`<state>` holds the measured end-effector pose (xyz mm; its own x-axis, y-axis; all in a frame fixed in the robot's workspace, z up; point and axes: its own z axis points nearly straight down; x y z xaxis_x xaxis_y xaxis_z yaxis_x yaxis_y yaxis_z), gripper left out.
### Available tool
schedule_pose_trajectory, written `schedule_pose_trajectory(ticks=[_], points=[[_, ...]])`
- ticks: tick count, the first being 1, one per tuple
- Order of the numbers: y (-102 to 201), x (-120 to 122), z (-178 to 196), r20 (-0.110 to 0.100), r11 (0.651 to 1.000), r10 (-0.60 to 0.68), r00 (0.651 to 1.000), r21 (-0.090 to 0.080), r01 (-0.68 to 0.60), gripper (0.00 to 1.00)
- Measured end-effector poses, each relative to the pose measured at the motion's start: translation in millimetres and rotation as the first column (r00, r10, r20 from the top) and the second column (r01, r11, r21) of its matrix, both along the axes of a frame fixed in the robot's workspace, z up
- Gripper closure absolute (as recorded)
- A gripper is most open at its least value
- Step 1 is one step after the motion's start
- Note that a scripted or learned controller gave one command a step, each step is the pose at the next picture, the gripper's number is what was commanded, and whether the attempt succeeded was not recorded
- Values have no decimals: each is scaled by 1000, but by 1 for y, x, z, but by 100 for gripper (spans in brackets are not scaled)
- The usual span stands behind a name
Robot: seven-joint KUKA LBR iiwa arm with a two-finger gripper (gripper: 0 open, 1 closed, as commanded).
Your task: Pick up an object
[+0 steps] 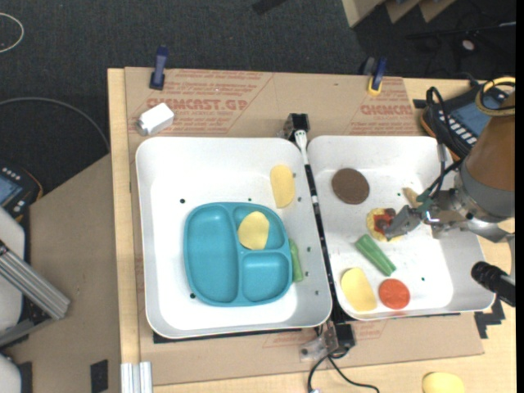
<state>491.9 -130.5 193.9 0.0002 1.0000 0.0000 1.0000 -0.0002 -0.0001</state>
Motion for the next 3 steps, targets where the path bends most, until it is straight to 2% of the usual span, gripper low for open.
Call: schedule_pose_trajectory(ticks=[1, 3], points=[[35, -9, -55, -7, 1000, 3, 1000, 4, -3, 0], [33, -8, -52, -1, 1000, 0, 1000, 1, 0, 0]])
